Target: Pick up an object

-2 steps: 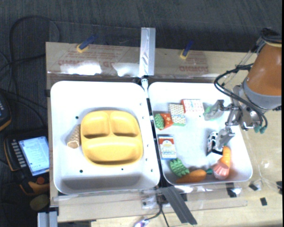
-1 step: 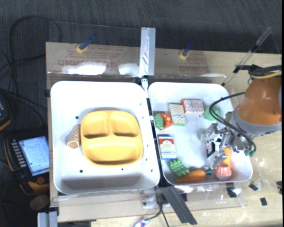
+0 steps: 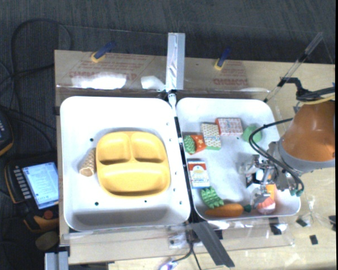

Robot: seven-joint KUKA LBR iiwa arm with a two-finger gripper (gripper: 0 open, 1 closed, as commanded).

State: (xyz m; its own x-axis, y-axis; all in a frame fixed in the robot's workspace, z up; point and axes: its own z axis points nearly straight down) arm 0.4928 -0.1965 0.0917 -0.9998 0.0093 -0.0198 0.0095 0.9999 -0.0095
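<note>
"What sits at the bottom of the right bin (image 3: pixel 281 117)?"

"A carrot (image 3: pixel 224 210), with a green block (image 3: pixel 210 196) just above it. The gripper (image 3: pixel 263 185) hangs low on the right, over a small red and orange toy (image 3: pixel 267 201)."

"Is it holding the toy?"

"The fingers are too hard to see, so nobody can tell."

"And higher up?"

"Little boxes (image 3: pixel 219 131) fill the top of that bin. On the left, a yellow tray (image 3: pixel 133 163) lies in the other bin (image 3: pixel 79 117)."

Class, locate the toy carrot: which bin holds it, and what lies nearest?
The carrot lies along the near wall of the right bin, just below a green block, with the gripper to its right.
</note>
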